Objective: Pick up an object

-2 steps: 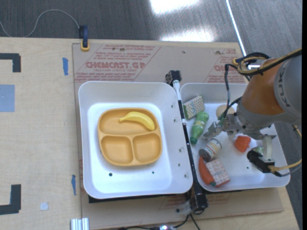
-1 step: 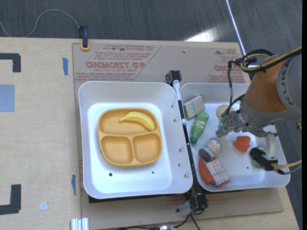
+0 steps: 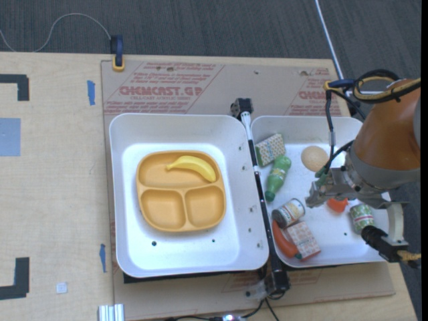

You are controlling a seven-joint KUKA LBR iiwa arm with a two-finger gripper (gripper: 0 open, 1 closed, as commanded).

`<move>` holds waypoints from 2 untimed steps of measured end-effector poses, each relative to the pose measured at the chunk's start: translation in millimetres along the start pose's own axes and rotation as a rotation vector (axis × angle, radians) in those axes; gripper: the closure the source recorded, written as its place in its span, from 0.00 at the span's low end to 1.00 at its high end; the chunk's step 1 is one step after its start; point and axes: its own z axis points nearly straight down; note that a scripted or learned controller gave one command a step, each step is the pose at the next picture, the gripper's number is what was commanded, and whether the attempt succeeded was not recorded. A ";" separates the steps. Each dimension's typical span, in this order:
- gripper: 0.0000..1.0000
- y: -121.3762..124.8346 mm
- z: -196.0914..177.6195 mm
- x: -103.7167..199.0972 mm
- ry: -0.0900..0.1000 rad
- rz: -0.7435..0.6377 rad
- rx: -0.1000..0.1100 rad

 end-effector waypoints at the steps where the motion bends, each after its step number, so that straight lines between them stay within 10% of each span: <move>1: 1.00 11.1 13.6 -37.4 -0.002 0.001 -0.002; 2: 1.00 45.3 -0.2 27.3 0.000 -0.001 -0.002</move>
